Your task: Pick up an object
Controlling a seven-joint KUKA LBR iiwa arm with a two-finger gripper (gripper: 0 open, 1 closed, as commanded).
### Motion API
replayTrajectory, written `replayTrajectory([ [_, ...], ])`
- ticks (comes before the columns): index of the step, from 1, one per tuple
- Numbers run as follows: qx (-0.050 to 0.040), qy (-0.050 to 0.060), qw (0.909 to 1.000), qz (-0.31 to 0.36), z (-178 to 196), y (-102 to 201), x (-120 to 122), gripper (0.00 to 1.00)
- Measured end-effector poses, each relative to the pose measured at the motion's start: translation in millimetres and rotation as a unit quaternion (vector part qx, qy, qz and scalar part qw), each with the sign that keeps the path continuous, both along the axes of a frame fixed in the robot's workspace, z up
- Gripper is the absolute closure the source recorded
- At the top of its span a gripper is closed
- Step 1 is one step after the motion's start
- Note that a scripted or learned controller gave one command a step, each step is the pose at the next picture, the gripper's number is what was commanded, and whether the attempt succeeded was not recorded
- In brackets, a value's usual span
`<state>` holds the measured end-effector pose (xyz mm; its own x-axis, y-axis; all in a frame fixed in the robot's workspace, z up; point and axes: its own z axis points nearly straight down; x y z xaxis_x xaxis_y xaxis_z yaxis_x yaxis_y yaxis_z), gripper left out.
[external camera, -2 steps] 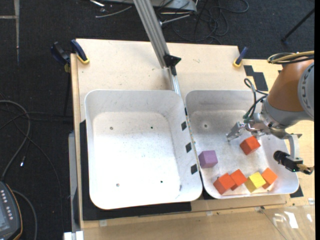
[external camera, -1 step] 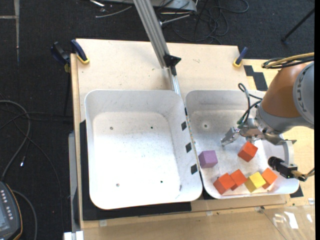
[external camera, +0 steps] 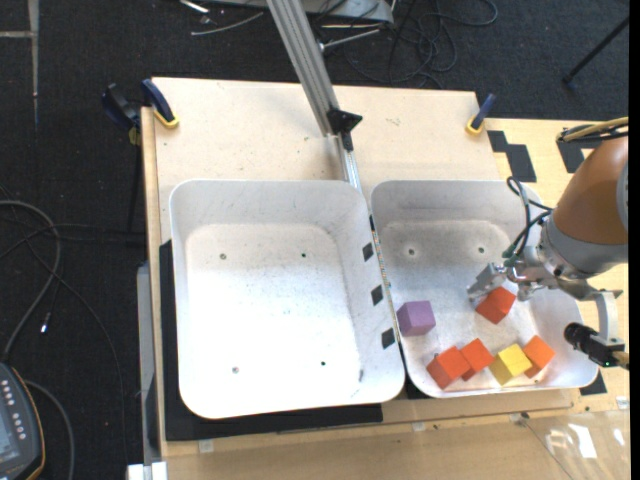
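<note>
Red block (external camera: 495, 306) at our hand (external camera: 497, 286), right bin (external camera: 440, 208).
We cannot tell whether the hand grips it; purple block (external camera: 416, 317) lies near.

One camera is sitting high above the bench (external camera: 260, 133) and is looking down at a slant, so the far edge of the bench is lying near the top of the picture and the near edge near the bottom. It is standing far enough back to be taking in both white bins, the left bin (external camera: 200, 208) and the right bin (external camera: 440, 203), plus the dark floor (external camera: 70, 268) with cables around them. The grey and orange arm (external camera: 598, 203) is coming in from the right side of the picture.
</note>
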<state>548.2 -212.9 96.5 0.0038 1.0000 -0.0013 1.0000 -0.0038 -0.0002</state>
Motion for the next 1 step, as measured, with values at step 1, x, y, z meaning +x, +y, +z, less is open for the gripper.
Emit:
replayTrajectory([
  [1, 0.0003, 0.000, 1.0000, 0.003, -0.8, 29.2, -17.4, 0.00],
])
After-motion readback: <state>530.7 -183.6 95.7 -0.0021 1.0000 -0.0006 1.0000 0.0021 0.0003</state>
